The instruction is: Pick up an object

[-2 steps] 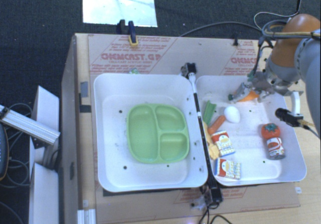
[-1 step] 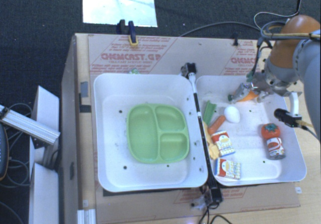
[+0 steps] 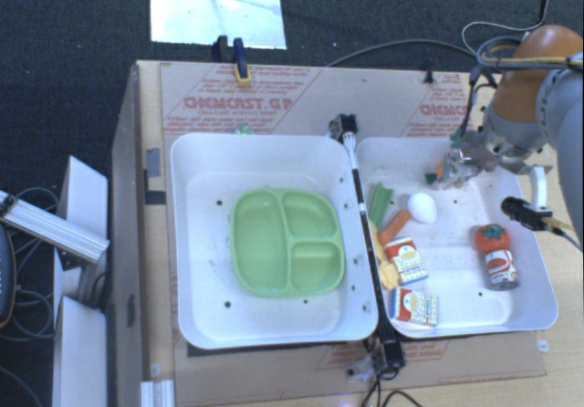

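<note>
Now the tool (image 3: 453,166) hangs near a smooth white egg (image 3: 421,207) in the right white bin (image 3: 538,305); whether it is spread, I cannot tell.

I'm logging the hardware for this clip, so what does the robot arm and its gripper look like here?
The arm is grey with a rounded orange band above the wrist. Thin pale cables loop beside the band. The gripper is a small metallic assembly over the right bin, too small to make out finer detail.
</note>
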Tool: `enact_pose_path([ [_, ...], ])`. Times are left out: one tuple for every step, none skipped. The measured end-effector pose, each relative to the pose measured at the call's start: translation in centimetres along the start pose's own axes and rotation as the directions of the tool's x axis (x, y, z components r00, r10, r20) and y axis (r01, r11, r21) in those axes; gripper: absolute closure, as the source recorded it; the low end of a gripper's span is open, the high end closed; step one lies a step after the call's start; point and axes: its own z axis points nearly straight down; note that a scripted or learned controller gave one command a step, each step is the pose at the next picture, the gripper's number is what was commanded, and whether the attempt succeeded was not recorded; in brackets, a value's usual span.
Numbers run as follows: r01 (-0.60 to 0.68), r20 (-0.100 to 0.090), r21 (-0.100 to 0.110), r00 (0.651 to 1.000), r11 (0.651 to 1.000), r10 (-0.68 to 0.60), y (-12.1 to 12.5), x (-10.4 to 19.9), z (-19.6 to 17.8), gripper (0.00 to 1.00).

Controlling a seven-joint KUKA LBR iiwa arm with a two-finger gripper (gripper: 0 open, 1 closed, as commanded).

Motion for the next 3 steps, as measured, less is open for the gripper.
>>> enact_pose_path([
  [0.001,0.002,-0.01,1.0,1.0,-0.001,0.2,0.0,-0.2,0.0],
  [0.002,0.0,-0.001,1.0,1.0,-0.002,0.0,0.0,-1.1,1.0],
  [0.003,0.001,-0.004,1.0,1.0,-0.003,0.1,0.0,-1.2,0.0],
])
